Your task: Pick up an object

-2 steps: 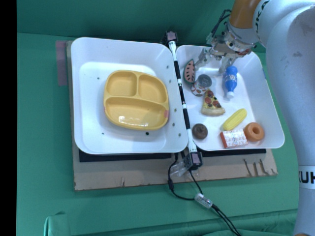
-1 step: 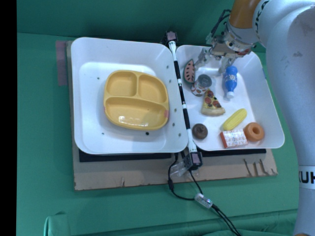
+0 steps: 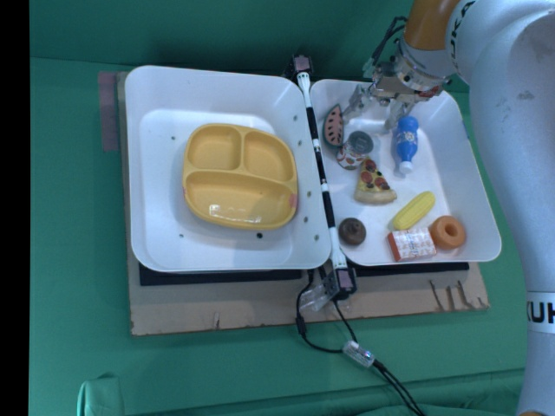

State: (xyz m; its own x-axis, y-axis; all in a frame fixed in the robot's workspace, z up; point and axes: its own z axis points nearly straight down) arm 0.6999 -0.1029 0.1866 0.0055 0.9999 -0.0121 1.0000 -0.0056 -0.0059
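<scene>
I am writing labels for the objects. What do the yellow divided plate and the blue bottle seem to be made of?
The yellow divided plate looks like moulded plastic with a smooth, slightly glossy finish: even colour, rounded compartment ridges and soft highlights. The blue bottle also seems plastic, perhaps a toy: uniform blue body, white cap, and a faint shine. Neither material is certain from the look alone.
</scene>
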